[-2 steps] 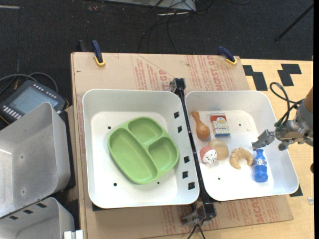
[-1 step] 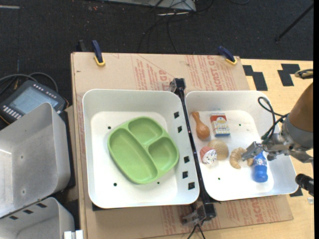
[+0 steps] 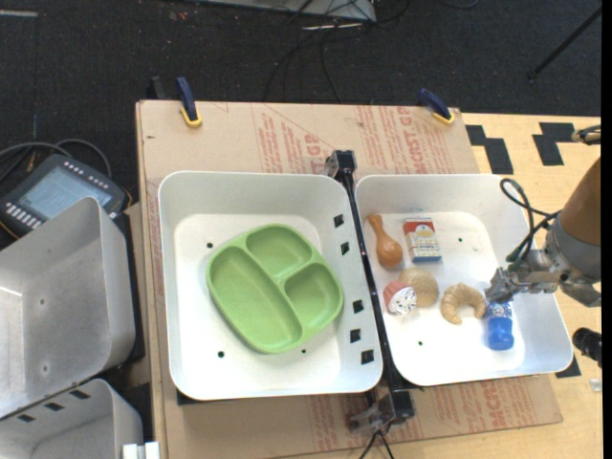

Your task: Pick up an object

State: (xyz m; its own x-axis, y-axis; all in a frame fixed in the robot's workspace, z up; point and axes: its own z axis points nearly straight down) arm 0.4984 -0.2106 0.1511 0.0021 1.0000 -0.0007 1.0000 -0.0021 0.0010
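Bottle (image 3: 499, 332) blue, just below end effector (image 3: 504, 290)

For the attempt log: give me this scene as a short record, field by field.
left bin: green divided plate
right bin: wooden spoon, small red-and-white box, round bun-like item, croissant, blue bottle
claw: low at the right bin's right side, directly above the blue bottle
grasp: nothing seen between the fingers
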